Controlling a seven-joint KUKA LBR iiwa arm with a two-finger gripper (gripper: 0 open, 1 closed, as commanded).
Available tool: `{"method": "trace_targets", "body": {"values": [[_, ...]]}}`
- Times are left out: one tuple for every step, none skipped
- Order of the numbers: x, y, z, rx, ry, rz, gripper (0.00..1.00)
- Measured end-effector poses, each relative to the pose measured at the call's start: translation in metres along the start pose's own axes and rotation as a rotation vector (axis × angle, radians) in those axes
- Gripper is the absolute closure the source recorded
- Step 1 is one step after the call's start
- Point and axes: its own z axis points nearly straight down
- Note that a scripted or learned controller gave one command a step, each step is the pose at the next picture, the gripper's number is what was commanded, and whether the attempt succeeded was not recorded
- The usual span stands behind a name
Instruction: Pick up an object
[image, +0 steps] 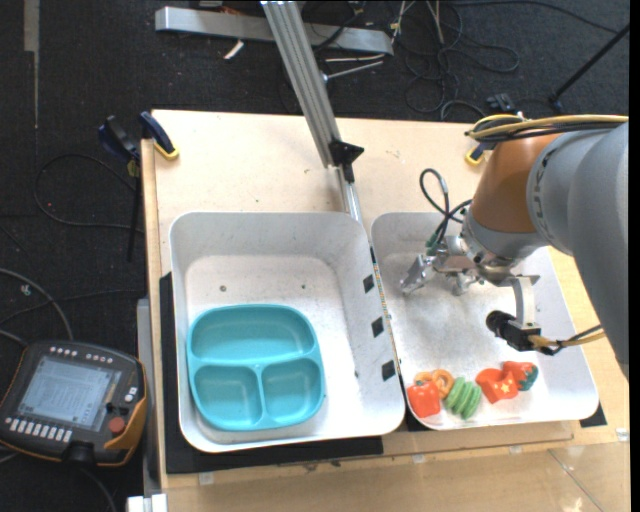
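Note:
My gripper (436, 283) hangs over the back half of the right bin (570, 345), its two metal fingers (412, 280) spread apart with only bare bin floor between them. Along that bin's front edge lie several toy foods in a row: a red and orange pepper (427, 392), a green vegetable (462, 397) and a red piece with a teal end (505, 382). All of them sit well in front of the gripper and apart from it. A teal divided plate (256, 365) lies in the left bin (200, 250).
The grey arm with its orange band (510, 185) comes in from the right above the right bin. A black part with a yellow cable (505, 325) hangs beside the gripper. A metal pole (310, 85) slants over the divider between the bins. A teach pendant (70, 400) lies on the floor at left.

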Motion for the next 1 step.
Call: {"method": "trace_targets", "body": {"values": [[-0.0004, 0.0006, -0.0039, -0.003, 0.000, 0.001, 0.00]]}}
